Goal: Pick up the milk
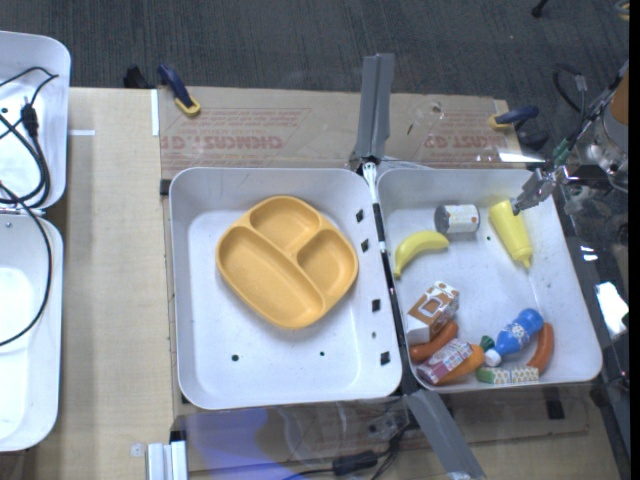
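In the camera view, two white bins are sitting side by side on the bench. The left bin [200, 368] is holding a yellow divided plate [287, 260], lying flat near its middle. The right bin [572, 268] is holding the small items, and the banana [420, 247] is serving here as the landmark. The milk carton [433, 305], a small brown-and-white box, is lying just below the banana, toward the bin's near edge and close to its left wall. A grey can [458, 218] is resting just above and to the right of the banana. A yellow bottle [510, 232] is lying to the banana's right, beyond the can. Well below and right of the banana, a blue bottle [518, 332], a carrot [462, 364] and sausages are crowding the near edge.

The gripper [530, 194] is hovering at the bin's far right corner, right of the banana, just above the yellow bottle's top. How far its claw is opening cannot be told here, and nothing can be seen held in it.
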Controlling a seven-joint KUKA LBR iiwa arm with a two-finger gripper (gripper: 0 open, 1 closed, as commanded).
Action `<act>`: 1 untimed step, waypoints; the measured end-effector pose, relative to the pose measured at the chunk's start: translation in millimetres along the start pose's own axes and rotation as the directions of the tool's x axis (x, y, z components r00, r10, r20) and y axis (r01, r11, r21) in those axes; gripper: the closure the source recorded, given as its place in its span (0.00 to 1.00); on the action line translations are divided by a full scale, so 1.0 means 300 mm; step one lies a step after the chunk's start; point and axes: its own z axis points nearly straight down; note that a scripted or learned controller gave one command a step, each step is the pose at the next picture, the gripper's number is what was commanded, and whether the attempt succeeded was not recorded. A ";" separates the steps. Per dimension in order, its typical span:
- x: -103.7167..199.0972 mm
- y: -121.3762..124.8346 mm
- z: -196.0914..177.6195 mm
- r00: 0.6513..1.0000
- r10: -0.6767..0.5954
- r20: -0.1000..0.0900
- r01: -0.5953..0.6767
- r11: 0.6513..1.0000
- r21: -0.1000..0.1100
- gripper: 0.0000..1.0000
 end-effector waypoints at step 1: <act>0.174 -0.027 0.312 0.992 -0.130 0.000 0.130 0.992 0.000 0.00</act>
